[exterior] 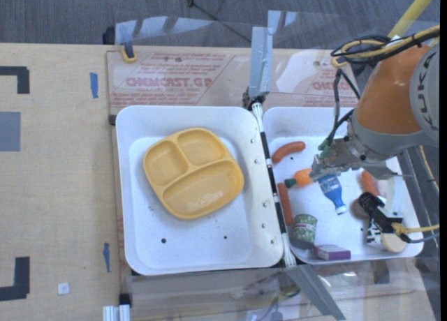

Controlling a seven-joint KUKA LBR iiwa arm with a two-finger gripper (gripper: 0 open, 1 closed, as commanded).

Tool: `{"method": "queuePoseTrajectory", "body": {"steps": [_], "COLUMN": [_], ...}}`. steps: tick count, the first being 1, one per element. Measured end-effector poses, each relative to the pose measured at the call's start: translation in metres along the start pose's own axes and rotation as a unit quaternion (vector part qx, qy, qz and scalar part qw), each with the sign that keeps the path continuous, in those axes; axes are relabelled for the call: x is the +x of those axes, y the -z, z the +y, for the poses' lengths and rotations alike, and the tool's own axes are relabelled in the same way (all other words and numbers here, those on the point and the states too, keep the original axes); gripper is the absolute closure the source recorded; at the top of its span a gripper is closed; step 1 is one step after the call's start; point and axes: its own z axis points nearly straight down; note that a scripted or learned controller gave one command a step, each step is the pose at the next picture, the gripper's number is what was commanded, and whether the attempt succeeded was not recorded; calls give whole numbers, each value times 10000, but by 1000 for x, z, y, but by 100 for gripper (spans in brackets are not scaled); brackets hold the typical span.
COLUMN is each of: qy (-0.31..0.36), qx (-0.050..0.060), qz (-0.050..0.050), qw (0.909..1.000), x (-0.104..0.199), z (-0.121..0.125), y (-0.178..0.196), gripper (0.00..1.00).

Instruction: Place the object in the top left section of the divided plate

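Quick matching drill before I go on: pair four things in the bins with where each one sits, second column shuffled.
Things:
1. divided plate
2. hot dog
3. green can
4. blue bottle

Places:
A. right bin, far end near the divider
B. right bin, just below the gripper
C. middle of the left bin
D. right bin, near edge, beside a purple box

Pairs: 1-C, 2-A, 3-D, 4-B
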Motion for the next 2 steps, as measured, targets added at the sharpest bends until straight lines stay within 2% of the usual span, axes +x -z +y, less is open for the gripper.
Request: {"method": "queuePoseTrajectory", "body": {"steps": [1, 2], "qy": [-137, -1737], "qx": [-6, 15], "qz": [4, 3], "qw": [9999, 9848], "x": [109, 93], "z": [65, 52], "y": [3, 0], "gripper": [100, 100]}}
